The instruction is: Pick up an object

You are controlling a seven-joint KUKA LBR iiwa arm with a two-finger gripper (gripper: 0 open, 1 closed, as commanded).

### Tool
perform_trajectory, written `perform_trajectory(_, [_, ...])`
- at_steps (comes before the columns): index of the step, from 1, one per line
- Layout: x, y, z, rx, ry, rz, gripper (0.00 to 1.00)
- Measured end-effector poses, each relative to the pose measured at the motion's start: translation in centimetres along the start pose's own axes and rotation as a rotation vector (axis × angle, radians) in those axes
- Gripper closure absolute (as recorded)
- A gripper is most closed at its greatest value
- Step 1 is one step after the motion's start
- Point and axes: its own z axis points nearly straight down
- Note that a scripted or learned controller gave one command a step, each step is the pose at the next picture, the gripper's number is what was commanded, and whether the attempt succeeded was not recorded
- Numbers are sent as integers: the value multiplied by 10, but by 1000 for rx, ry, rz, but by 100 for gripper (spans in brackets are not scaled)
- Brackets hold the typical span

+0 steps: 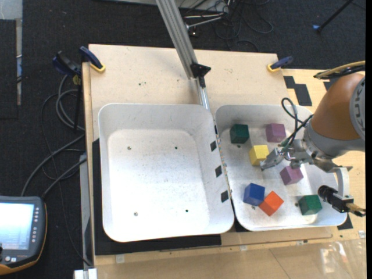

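The claw [279, 157] hangs low in the right bin [229, 173], its tips between the yellow cube [259, 154] and a purple cube [291, 174]; whether the tips are apart or together cannot be told (they blur into metal). Another purple cube [275, 132] and a dark green cube [239, 133] lie toward the far wall. Nearer, a blue cube [254, 194] touches an orange cube [271, 203], with a second green cube [310, 204] near them. The left bin [116, 121] sits alongside on the surface [151, 74].
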Motion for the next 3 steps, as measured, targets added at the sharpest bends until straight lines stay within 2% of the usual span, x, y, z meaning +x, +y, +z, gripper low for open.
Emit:
perform_trajectory(1, [0, 0, -8, 0, 1, 2, 100])
perform_trajectory(2, [-4, 12, -65, 18, 8, -1, 100])
perform_trajectory(3, [-5, 15, -114, 17, 7, -1, 100])
